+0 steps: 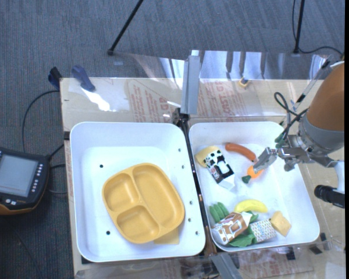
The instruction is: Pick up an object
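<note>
From my screen the gripper (266, 159) hangs in the right bin (296, 182), just beside the small carrot (255, 171) – I can't tell how its fingers stand. Nothing shows between them, so I judge the pick not yet made. The sausage (240, 150) and the cow-patterned carton (221, 168) lie near. My worry – the carrot is small and low, so a slightly off descent could nudge it aside or close on nothing.

I see a yellow divided plate (143, 202) in the left bin (87, 138). A teach pendant (14, 179) lies on the floor past the bench's left edge.
</note>
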Motion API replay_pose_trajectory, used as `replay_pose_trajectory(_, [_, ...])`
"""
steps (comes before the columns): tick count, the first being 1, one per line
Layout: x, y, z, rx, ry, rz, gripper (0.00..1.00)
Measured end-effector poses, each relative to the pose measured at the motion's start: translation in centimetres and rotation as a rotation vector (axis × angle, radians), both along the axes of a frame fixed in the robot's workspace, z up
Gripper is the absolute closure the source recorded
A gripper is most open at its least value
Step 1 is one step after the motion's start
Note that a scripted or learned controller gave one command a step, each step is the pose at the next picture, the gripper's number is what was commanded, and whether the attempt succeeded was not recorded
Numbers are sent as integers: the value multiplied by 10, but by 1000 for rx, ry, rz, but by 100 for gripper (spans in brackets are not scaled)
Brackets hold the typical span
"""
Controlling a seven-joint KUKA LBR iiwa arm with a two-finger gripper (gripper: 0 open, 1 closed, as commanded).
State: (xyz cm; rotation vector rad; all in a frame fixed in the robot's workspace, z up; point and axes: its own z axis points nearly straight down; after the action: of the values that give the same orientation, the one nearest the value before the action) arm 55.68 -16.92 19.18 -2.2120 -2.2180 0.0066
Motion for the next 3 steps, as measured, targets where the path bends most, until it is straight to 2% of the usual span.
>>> replay_pose_trajectory(1, [0,0,0,0,0,0,0])
replay_pose_trajectory(2, [55,-23,-107,-1,-4,50,0])
replay_pose_trajectory(3, [54,-22,-101,1,2,51,100])
